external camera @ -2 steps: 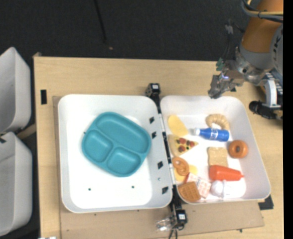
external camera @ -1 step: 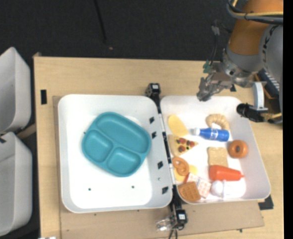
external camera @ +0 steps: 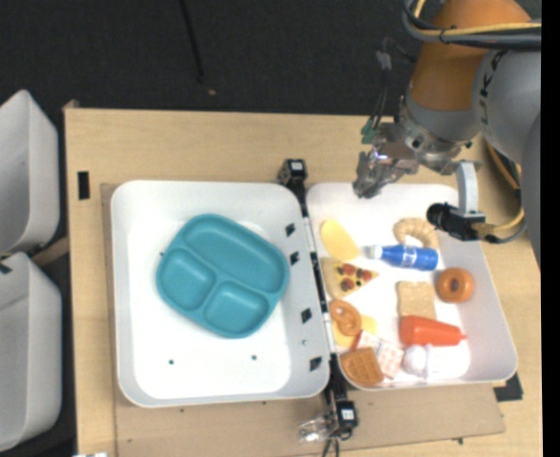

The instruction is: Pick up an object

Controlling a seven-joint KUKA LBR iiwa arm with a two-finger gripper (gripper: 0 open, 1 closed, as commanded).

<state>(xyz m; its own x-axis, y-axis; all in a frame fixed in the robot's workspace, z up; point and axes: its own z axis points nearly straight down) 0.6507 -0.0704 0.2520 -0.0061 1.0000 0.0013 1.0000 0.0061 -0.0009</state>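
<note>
Two white bins sit side by side on the bench: the left bin (external camera: 137, 350) holds a teal tray (external camera: 223, 274), and the right bin (external camera: 485, 341) holds a clutter of toy food. Any of these could be the object to pick. Along the right bin's left side lie a yellow piece (external camera: 337, 239), a pizza slice (external camera: 353, 276), an orange round (external camera: 346, 318) and a waffle (external camera: 363, 366). Toward the middle are a blue bottle (external camera: 404, 255), a croissant (external camera: 416, 228), a toast slice (external camera: 415, 299) and a carrot (external camera: 430, 331); a donut (external camera: 453, 285) lies near the right wall.

These pieces look like light, stiff plastic — smooth and probably slippery, not fragile. The flat ones would be hard to pinch from above. The bottle looks the easiest: round, apart from most neighbours, best taken across its middle, though it may roll. The carrot could be taken across its thick end, but the toast touches it.

The gripper (external camera: 370, 185) hangs over the far left corner of the right bin, above bare floor, well apart from the food. Nothing shows between its fingers, and it touches no object. At this slant it cannot be told whether the gripper is released or clenched.
</note>
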